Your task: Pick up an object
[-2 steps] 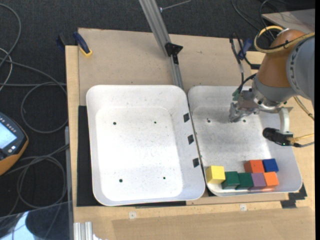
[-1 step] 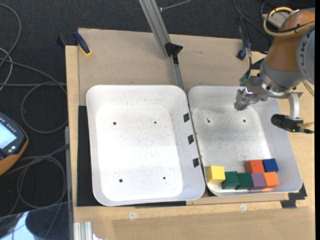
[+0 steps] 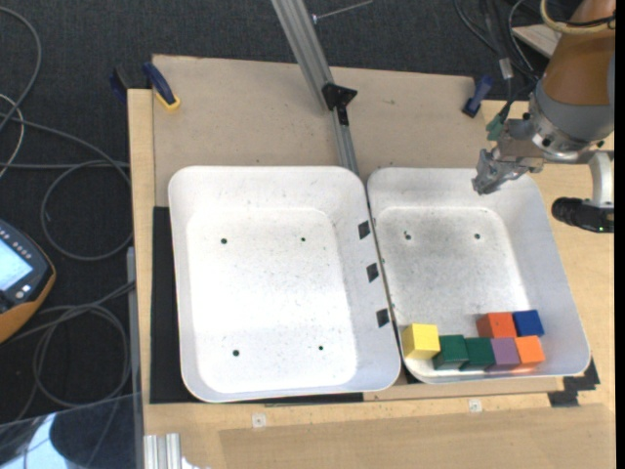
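Several small blocks lie along the near edge of the right bin (image 3: 547,252): a yellow block (image 3: 422,339), two green blocks (image 3: 452,349) (image 3: 479,351), a purple block (image 3: 505,351), an orange block (image 3: 528,349), a red-orange block (image 3: 499,324) and a blue block (image 3: 527,321). My gripper (image 3: 488,178) hangs over the far right corner of that bin, well away from the blocks, with nothing seen between its fingers. The fingers look close together.
The left bin (image 3: 186,262) sits beside the right one, with black clips at the seam. A slanted metal post (image 3: 308,42) rises behind the bins. Blue clamps (image 3: 161,84) (image 3: 477,96) hold the board at the far edge. Cables lie on the floor to the left.
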Available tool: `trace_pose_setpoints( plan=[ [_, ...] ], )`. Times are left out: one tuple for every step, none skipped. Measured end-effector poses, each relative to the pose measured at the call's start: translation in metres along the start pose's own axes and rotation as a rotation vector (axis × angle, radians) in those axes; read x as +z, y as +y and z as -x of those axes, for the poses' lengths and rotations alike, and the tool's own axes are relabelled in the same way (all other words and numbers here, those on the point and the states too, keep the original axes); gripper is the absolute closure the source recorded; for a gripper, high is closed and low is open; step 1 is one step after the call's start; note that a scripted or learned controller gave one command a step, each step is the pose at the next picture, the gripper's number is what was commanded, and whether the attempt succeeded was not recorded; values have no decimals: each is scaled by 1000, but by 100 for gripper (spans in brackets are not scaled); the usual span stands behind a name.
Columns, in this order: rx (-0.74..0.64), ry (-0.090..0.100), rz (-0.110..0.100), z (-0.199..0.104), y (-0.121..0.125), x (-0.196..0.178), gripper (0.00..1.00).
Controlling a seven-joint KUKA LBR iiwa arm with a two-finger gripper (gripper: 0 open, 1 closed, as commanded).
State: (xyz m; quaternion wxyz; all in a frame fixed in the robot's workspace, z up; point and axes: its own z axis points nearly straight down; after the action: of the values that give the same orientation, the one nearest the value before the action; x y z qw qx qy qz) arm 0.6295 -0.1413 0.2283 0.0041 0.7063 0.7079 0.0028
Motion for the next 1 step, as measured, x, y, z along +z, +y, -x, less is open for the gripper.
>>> trace_pose_setpoints(
  plan=[
    [1,0,-3,4,1,-45,100]
  ],
)
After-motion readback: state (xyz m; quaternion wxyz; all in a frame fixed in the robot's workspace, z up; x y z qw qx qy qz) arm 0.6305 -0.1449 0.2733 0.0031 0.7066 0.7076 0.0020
